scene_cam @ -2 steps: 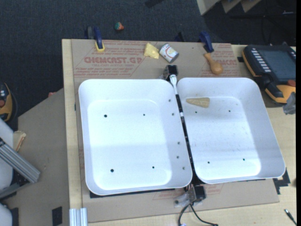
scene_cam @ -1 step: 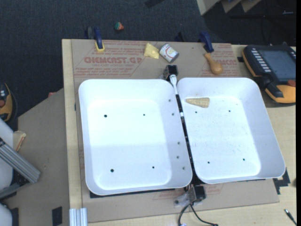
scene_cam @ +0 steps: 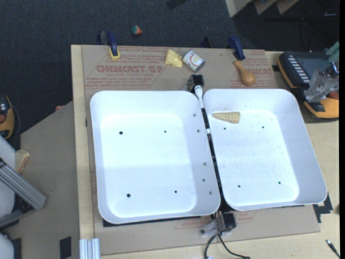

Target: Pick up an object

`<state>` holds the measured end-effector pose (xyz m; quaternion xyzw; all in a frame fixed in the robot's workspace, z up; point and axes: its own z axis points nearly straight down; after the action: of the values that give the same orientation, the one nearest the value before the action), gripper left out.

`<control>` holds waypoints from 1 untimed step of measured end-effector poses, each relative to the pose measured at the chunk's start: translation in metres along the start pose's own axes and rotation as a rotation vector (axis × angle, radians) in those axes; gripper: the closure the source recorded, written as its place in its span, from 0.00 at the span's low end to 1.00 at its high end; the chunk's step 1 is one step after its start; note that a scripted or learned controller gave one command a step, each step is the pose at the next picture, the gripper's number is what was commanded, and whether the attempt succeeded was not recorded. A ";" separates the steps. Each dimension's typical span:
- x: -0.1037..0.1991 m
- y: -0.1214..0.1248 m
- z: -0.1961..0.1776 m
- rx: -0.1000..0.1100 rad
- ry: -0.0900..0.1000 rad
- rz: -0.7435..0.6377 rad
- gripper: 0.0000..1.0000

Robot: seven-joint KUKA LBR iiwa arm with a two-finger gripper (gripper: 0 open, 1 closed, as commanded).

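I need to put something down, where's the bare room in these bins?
The left bin is bare wall to wall. The right bin is bare below the tan wedge near its far rim. It is crowded behind the bins: yellow piece, small box, wooden piece.

the gripper [scene_cam: 322, 85] sits at the far right edge of the camera view, in its upper half, and part of it is cut off by the frame. it shows as a small, blocky piece of pale grey metal, lighter on its upper faces and darker beneath. it is tilted, its lower end pointing down and toward the view's left and its upper end running up and right to the edge. just above it a small grey-green part, perhaps of the arm [scene_cam: 335, 50], meets the same edge. the outline is blurred.
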<state>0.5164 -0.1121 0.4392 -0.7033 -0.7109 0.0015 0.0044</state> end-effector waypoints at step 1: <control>-0.103 -0.011 -0.103 -0.021 -0.014 0.020 1.00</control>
<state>0.5074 -0.2160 0.5417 -0.7105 -0.7037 -0.0011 -0.0081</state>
